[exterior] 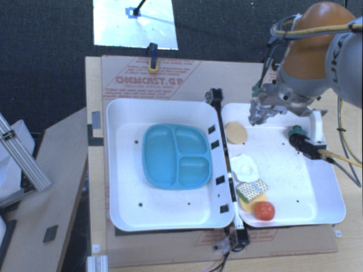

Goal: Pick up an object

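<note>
Four small things lie in the right-hand white bin [317, 200]: a round tan cookie-like disc [236, 132] just below-left of the hand [258, 117], then a white fried-egg piece [245, 168], a yellow-green checked block [251, 191] and a red tomato-like ball [264, 210], each farther toward the near rim. Whether the hand is apart or together I cannot tell. The disc looks the likeliest target; centre over it, descend squarely, and close low against the floor, since it lies flat.
</note>
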`<state>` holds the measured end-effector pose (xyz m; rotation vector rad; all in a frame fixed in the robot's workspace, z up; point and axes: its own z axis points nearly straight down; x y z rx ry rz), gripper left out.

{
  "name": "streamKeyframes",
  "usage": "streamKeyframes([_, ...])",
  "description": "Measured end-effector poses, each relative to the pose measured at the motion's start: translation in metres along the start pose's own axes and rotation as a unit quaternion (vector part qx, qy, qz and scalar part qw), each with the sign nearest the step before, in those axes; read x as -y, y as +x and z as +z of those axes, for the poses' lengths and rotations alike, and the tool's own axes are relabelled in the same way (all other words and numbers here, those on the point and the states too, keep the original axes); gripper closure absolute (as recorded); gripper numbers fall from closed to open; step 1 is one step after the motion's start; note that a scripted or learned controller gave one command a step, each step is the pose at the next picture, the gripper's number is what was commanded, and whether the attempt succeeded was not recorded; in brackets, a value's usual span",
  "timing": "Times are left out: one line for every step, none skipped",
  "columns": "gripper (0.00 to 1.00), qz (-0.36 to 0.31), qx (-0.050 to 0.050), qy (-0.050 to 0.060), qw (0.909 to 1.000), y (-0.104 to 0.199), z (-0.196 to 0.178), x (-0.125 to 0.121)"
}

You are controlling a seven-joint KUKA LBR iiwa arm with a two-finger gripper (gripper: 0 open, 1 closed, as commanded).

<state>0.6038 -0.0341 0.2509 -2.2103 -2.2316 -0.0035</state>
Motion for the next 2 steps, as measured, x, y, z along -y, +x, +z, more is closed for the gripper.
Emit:
streamKeyframes([1.00,0.000,0.000,0.000,1.0000,0.057,0.012,0.008])
streamKeyframes([1.00,-0.001,0.000,0.000,1.0000,0.110,0.006,0.024])
